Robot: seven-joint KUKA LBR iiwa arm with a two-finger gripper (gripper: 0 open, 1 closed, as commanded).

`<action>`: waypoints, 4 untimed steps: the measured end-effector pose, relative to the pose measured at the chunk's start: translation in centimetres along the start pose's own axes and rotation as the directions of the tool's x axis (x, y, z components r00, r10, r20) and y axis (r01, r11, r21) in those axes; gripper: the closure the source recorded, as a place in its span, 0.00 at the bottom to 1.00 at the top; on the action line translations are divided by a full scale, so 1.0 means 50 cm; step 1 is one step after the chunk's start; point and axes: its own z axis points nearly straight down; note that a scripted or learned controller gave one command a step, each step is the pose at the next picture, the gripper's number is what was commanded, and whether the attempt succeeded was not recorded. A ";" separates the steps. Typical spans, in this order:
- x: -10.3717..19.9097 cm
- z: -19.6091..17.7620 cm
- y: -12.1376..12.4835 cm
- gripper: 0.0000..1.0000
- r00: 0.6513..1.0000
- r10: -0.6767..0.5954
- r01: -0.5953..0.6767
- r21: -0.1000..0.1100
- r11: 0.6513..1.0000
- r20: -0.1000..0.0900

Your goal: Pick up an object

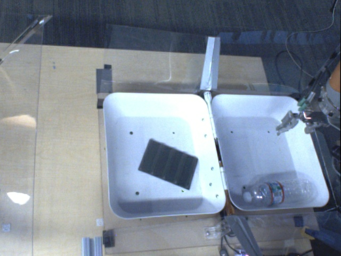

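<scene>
The camera looks down on a light wooden bench with two white bins side by side.

The left bin has a flat dark pad with ridges on it. The pad lies near the middle of the bin floor and is turned a little, so its corners point at a slant. Nothing touches it.

The right bin has a clear plastic bottle in it. The bottle lies on its side along the near wall of the bin. Its white cap points to the left, and it has a label with red and blue on it around its middle.

The arm comes in from the right side. Its gripper sits over the far right part of the right bin, close to the right wall. It is well apart from the bottle and holds nothing. I cannot tell how wide the claw is, because it is small and blurry.
</scene>
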 end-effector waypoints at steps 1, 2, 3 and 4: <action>0.007 -0.076 -0.046 0.00 0.998 -0.060 0.060 -0.003 0.998 0.001; 0.129 0.051 -0.012 0.00 0.972 0.236 -0.236 0.002 0.972 -0.001; 0.038 -0.017 -0.001 0.00 0.979 0.204 -0.204 -0.002 0.979 0.000; 0.194 0.188 -0.149 0.00 0.926 0.377 -0.377 0.004 0.926 0.000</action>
